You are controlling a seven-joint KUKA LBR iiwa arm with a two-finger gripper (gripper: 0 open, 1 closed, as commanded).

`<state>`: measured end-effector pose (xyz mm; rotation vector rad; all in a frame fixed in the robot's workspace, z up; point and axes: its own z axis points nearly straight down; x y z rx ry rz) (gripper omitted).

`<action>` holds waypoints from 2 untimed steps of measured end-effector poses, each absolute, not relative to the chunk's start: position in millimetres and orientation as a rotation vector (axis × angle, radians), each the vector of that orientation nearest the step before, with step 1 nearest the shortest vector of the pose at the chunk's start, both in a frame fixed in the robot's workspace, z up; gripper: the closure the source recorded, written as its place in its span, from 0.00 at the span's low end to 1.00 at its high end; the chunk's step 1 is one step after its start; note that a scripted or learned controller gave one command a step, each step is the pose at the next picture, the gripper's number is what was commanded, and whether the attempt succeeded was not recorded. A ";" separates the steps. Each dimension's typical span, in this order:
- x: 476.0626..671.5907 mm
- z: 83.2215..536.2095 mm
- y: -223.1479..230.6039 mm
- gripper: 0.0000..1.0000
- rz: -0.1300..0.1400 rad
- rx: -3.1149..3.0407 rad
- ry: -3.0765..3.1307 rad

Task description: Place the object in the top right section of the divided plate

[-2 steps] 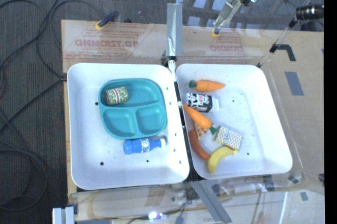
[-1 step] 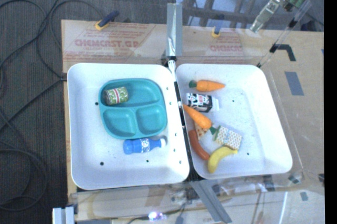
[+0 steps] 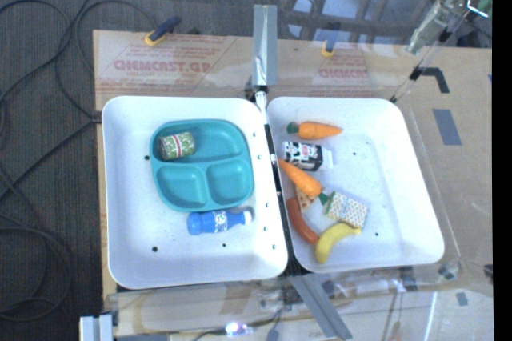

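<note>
1. The tabletop [image 3: 120, 67] is a flat brown board with faded red lettering, carrying two shallow white bins with rounded corners, side by side.
2. In the left bin [image 3: 128, 251] sits a smooth turquoise divided plate [image 3: 240, 186] with three sections.
3. A small can [image 3: 176, 145] with a green label lies on its side in the plate's upper left section.
4. A blue plastic bottle [image 3: 214, 221] with a white cap lies on the bin floor just below the plate.
5. The right bin [image 3: 404, 195] holds toy food: an orange carrot [image 3: 316, 130] near the top, a black-and-white carton [image 3: 304, 154] below it, a second carrot [image 3: 300, 178], a long reddish sausage [image 3: 301, 222], a curved yellow banana [image 3: 332, 240] and a pale speckled cracker [image 3: 348, 210].
6. The gripper [image 3: 448, 7] appears as a thin metallic shape at the upper right, well apart from both bins; I cannot tell how far it is open, and nothing is visibly in it.
</note>
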<state>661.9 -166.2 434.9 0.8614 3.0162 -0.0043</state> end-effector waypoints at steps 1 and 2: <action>661.2 434.9 -209.8 1.00 -0.004 0.416 3.109; 663.2 435.3 -220.8 1.00 -0.003 -0.009 3.136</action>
